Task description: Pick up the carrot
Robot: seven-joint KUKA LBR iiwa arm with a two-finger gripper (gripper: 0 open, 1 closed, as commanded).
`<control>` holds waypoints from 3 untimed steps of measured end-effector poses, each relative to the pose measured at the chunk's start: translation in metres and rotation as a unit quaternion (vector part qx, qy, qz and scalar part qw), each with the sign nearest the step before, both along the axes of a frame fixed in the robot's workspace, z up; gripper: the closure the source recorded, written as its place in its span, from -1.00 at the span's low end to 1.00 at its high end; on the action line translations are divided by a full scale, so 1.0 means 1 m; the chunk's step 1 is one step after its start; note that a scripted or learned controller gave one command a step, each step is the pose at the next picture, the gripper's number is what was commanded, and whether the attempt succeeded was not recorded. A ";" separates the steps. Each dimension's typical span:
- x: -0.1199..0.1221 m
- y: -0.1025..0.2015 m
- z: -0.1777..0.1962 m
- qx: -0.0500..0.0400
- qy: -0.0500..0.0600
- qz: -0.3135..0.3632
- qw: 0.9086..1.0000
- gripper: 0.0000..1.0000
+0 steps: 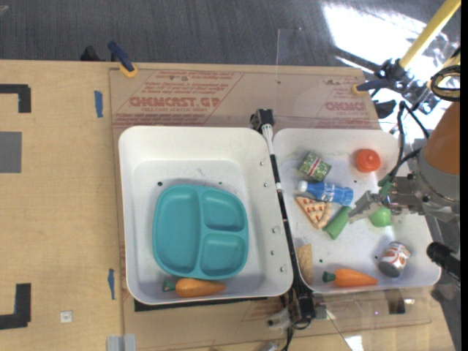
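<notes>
Two orange carrots are in view. One carrot [352, 276] with a green top lies along the front wall of the right bin [417, 269]. The other carrot [194, 287] lies in the left bin [135, 196], just in front of the teal divided plate [199, 230]. My gripper [371, 202] hangs over the middle right of the right bin, between a blue bottle [329, 192] and a round green item [380, 216]. It is well behind the right-bin carrot and apart from it. Nothing shows held in it.
The right bin also holds a green can [314, 167], a red tomato [367, 159], a pizza slice [313, 211], a long green vegetable [337, 223], a small tin [395, 257] and a tan cracker [303, 255]. A black divider [278, 189] separates the bins.
</notes>
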State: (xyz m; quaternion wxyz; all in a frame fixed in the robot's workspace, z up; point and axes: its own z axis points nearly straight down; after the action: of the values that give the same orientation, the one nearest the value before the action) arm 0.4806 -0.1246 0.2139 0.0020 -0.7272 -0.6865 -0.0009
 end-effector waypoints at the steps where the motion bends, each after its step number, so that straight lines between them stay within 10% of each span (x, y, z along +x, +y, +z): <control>1: 0.000 0.029 -0.003 0.000 0.000 0.180 0.984 -1.00; 3: 0.001 0.058 0.094 -0.004 -0.005 0.324 0.946 -1.00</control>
State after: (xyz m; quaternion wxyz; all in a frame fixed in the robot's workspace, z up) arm 0.4813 -0.0665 0.3074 -0.0041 -0.4659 -0.8848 -0.0008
